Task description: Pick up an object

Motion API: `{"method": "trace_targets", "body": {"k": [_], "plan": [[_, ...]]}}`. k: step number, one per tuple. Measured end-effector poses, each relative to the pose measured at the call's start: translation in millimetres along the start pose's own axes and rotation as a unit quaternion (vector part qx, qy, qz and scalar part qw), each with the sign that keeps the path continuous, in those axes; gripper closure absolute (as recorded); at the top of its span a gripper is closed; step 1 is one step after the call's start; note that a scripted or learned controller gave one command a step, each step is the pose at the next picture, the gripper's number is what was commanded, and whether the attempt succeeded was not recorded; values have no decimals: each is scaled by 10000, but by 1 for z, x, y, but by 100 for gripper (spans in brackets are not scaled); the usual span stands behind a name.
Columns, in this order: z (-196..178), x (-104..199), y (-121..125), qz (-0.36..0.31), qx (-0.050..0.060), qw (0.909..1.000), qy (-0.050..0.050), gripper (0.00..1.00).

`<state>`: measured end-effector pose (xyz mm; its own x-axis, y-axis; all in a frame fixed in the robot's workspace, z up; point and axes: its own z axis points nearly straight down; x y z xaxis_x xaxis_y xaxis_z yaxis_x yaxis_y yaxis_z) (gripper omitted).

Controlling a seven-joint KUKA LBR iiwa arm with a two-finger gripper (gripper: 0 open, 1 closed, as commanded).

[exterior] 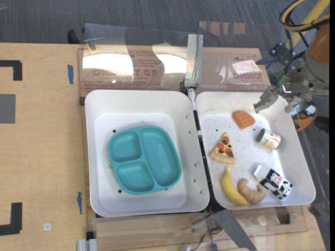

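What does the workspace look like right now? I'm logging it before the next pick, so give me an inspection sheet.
Surface: two white bins side by side, left bin and right bin, on a brown bench.
Job's things: in the right bin, orange piece, pizza slice, small can, banana, croissant, black-and-white carton.
Clutter: teal divided tray in the left bin.
Grippers: gripper over the right bin's far right corner, holding nothing.
Cables: yellow hose at top right.
Surroundings: clear panel behind the bins; grey floor.
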<state>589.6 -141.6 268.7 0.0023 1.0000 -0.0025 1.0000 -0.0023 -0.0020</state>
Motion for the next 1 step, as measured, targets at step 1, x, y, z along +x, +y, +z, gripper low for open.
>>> {"method": "trace_targets", "body": {"k": [1], "plan": [[161, 2, 7, -22, -46, 10000, 4, 0]]}}
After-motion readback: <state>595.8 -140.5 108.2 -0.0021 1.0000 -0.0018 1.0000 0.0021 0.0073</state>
